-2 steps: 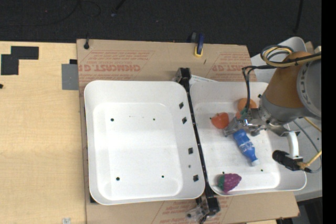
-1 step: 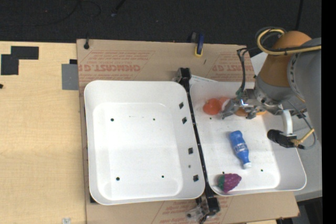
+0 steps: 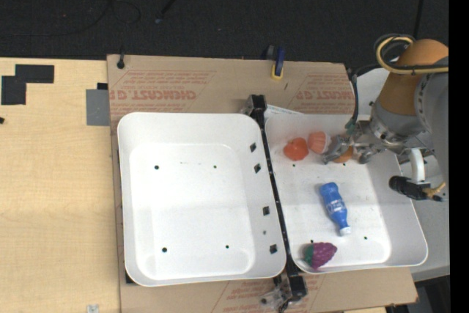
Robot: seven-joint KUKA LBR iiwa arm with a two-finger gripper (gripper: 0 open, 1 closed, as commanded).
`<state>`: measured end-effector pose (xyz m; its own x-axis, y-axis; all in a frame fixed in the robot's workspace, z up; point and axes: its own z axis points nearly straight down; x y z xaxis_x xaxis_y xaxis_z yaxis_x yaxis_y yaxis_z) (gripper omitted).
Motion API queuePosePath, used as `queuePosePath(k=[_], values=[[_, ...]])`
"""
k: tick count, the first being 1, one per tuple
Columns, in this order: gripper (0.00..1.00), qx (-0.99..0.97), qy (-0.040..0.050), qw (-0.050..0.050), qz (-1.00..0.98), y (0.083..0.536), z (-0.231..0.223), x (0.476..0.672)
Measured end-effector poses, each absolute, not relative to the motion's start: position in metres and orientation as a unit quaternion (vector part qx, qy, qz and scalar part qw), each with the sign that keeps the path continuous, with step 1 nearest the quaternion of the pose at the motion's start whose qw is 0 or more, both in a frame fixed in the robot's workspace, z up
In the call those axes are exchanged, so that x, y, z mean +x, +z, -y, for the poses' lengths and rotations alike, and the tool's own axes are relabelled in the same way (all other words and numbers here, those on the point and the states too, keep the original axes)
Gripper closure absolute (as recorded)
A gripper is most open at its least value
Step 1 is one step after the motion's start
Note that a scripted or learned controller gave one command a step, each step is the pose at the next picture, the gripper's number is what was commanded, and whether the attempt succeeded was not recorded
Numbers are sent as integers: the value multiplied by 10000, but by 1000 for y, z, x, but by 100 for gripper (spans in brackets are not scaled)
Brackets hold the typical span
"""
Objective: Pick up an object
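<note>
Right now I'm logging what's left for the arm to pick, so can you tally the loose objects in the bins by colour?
Orange-red: 2, the round orange-red object and the paler orange object, side by side in the right bin
Blue: 1, the blue bottle lying flat
Purple: 1, the purple object at the near rim
Total: 4

Illumination was even and moderately bright, from overhead. The left bin (image 3: 190,194) showed a faint brighter band across its floor; shadows under objects were short and soft. Focus was slightly soft throughout. The background above the bench (image 3: 58,179) was dark.
</note>
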<state>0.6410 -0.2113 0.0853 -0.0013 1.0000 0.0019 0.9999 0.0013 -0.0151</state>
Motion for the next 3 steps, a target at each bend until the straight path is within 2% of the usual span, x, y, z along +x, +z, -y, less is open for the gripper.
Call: queuePosePath(k=[1,2,3], values=[[0,-7062,7,27,7080,87,169,614],[0,-7077,19,26,7065,87,181,571],[0,-7063,-4,1,7079,88,170,610]])
